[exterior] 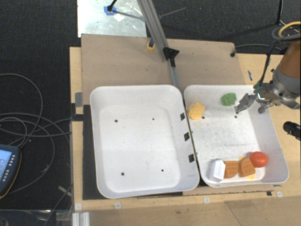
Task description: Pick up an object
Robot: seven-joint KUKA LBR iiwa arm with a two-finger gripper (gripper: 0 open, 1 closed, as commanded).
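Two bins: left bin [141, 140] and right bin [225, 131], white and shallow, side by side on the bench [127, 62].
Arm: enters from the right, wrist [288, 81] above the right bin's upper right edge.
Gripper [252, 104]: over the upper right part of the right bin; two fingers spread apart, nothing between them.
Green object [229, 99]: in the right bin near its top wall, just left of the gripper, apart from it.
Yellow object [196, 110]: in the right bin, close to its left wall.
Bottom row, right bin: white object [217, 170], two orange blocks [238, 168] and a red ball [258, 159], packed close along the lower wall.
Off bench: cables [28, 121] and a handheld screen [7, 166] on the dark floor at left.
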